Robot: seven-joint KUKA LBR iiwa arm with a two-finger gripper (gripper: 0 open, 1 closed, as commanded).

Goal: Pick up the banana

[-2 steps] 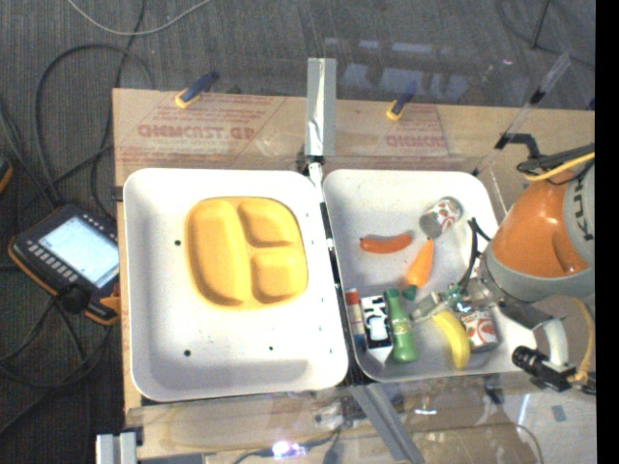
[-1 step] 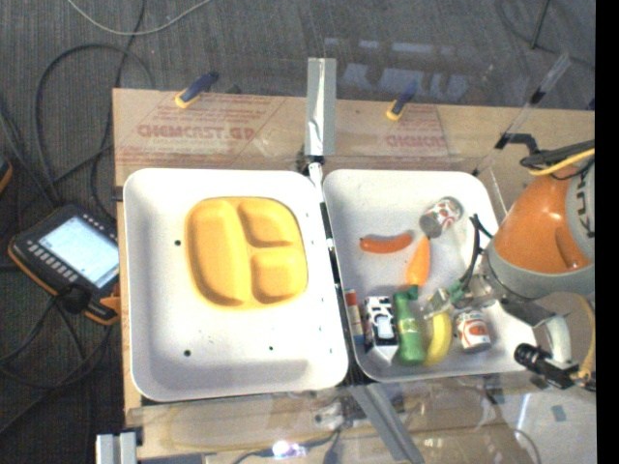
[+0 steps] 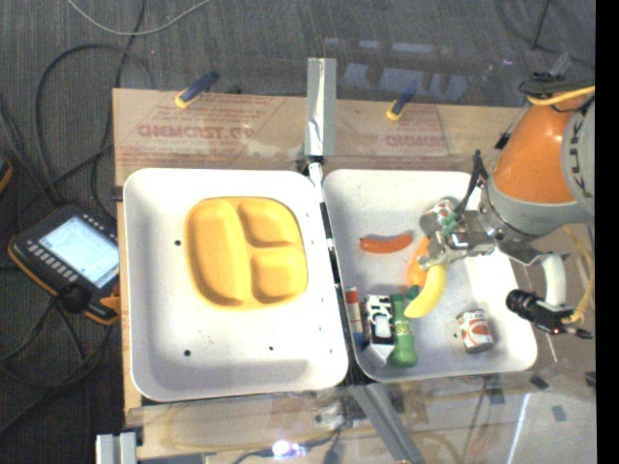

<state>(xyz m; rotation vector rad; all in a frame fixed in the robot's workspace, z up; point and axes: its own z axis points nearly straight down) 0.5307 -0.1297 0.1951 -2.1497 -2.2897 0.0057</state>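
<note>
Yellow banana (image 3: pixel 427 293) lies in my right bin (image 3: pixel 503 361)
Gripper (image 3: pixel 447 238) hovers at its 12 o'clock; I cannot tell its opening

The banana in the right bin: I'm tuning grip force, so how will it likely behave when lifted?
The banana looks curved and smooth-skinned, so it may twist or slip in the pincer. It lies against the green bottle and an orange piece, so lifting could nudge those. It is probably stiff enough to keep its shape.

glossy white plastic bins (image 3: pixel 232 380); smooth yellow plastic tray (image 3: pixel 247 249); matt cardboard underlay (image 3: pixel 242 129).
</note>
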